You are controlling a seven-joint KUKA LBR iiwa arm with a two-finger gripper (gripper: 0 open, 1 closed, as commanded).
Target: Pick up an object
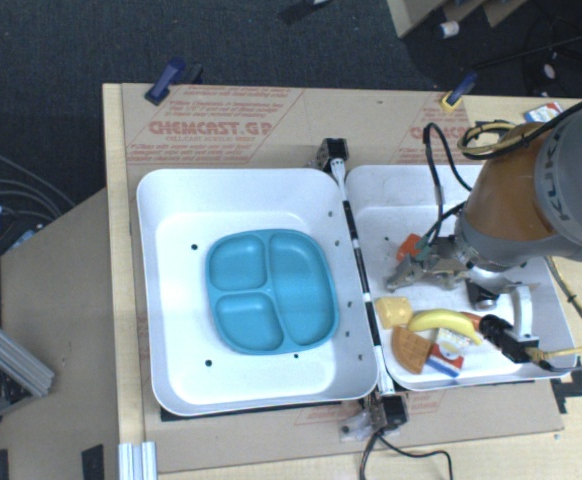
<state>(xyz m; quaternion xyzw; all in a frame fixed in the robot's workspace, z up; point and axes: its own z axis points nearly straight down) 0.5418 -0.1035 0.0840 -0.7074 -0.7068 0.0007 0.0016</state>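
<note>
Camera view: my gripper [426, 265] is low in the right bin [391, 193], no object visibly between its fingers (opening: can't tell). Banana [447, 322] lies at 5 o'clock from it, yellow block [394, 311] at 7, brown piece [410, 348] below. Blue divided plate [271, 290] sits in left bin [171, 208]. Nothing lifted yet; grasp and lift remain.

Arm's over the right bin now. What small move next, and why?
Probably ease the pincer straight down. It sits low in the right white bin, just above the toy pile: a yellow plastic banana, a pale yellow chunk and a brown wedge. Nothing shows between its tips yet, so a grasp remains to be made.
</note>
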